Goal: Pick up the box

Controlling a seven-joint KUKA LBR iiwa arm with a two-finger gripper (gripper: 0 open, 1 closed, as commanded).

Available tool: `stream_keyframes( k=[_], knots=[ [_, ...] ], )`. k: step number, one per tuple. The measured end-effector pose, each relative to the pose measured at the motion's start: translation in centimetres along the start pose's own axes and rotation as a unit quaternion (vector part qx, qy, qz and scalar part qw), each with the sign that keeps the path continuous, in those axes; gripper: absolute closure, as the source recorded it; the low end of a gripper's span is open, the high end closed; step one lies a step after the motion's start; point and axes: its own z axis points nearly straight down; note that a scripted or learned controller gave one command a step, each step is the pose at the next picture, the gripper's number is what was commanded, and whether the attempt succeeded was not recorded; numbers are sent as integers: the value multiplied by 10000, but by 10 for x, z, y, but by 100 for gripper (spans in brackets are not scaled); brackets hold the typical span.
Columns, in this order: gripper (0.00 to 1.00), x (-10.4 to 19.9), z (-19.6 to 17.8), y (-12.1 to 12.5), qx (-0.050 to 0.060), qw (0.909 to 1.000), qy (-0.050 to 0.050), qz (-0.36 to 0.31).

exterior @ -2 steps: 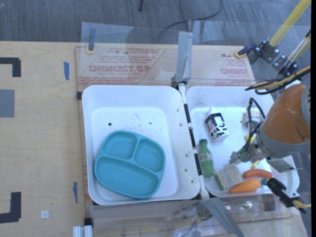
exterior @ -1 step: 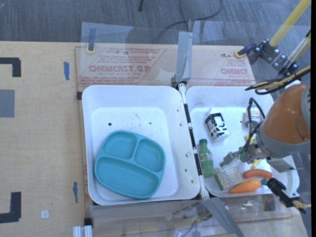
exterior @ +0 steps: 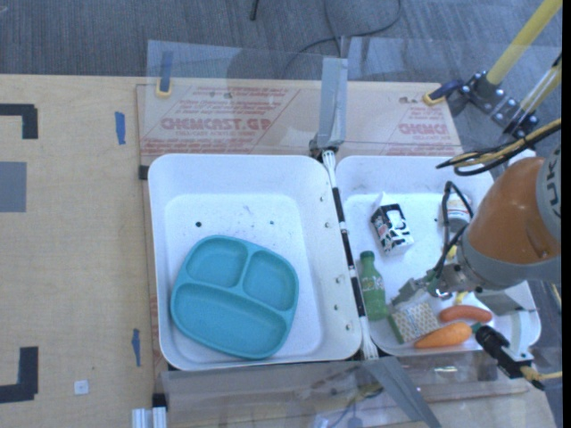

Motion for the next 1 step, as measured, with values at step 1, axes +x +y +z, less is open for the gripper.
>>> stream_keyframes(
  k=[1],
  knots=[
    [100,-2,-11,1,-31,10000,-14,24]
  ],
)
